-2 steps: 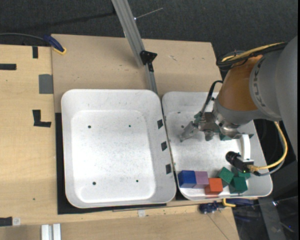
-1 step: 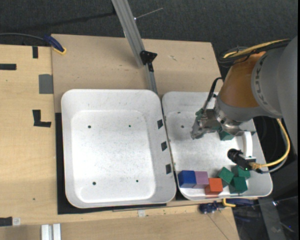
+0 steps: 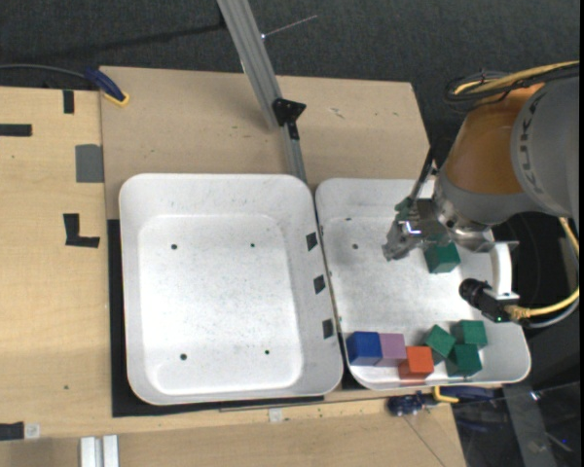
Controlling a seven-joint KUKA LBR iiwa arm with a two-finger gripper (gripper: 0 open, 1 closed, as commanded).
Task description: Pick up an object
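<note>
Green block (image 3: 442, 258) sits just right of the pincer (image 3: 399, 243), apparently ungrasped; whether the pincer is clenched, I cannot tell; the pick remains undone.

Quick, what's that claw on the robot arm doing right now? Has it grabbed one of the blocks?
Gripper: low over the right bin, beside a green block; whether it is open, shut or holding anything cannot be told from this view.

My wooden bench (image 3: 224, 125) carries two shallow white bins touching side by side on a black mat (image 3: 117, 358), the left bin (image 3: 214, 290) and the right bin (image 3: 370, 280).
</note>
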